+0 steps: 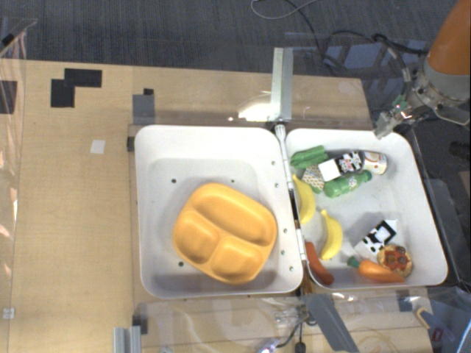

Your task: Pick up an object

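Bins: two shallow white bins stand side by side on the wooden surface point(73, 219). The left bin point(158, 160) contains one item, a yellow divided plate point(224, 232) with three compartments, lying slightly tilted near the bin's middle. The right bin point(412, 197) contains several small items. Along its far side lie a green cucumber-shaped piece point(307, 156), a can with a black and white label point(353, 163) and a green bottle point(347, 184), all close together. Against the wall shared with the left bin lie two yellow bananas point(305, 201) point(332, 235), one behind the other. Along the near side lie a red-brown sausage-shaped piece point(317, 262), an orange carrot point(379, 271), a small round item with red contents point(395, 257) and a black and white patterned block point(379, 234).

The arm, with its orange band point(450, 39), enters at the upper right. The hand point(388, 120) hangs over the far right corner of the right bin, above the rim. Its opening cannot be told from this view, and nothing is visible between its fingers. The nearest objects, the can and the green bottle, lie near the hand, below and to its left. All objects rest on the bin floor.
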Robot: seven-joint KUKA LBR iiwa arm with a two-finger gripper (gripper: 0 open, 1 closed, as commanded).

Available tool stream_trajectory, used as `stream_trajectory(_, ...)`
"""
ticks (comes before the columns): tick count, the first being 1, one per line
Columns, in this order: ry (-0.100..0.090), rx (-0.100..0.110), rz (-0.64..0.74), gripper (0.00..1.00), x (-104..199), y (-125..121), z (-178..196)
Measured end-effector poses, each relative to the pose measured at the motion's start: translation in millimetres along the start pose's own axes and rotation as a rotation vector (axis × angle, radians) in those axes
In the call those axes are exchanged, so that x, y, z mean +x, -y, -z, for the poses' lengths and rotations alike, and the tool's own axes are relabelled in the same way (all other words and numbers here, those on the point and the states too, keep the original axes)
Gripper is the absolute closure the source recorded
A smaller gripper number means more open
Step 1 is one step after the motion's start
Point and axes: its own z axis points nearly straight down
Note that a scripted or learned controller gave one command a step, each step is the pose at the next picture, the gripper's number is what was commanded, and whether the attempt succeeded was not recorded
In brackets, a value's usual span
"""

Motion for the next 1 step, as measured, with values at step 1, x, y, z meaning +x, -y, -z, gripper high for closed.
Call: stream_trajectory(1,-0.002,0.002,-0.067,1.00,20.2,-7.4,2.7)
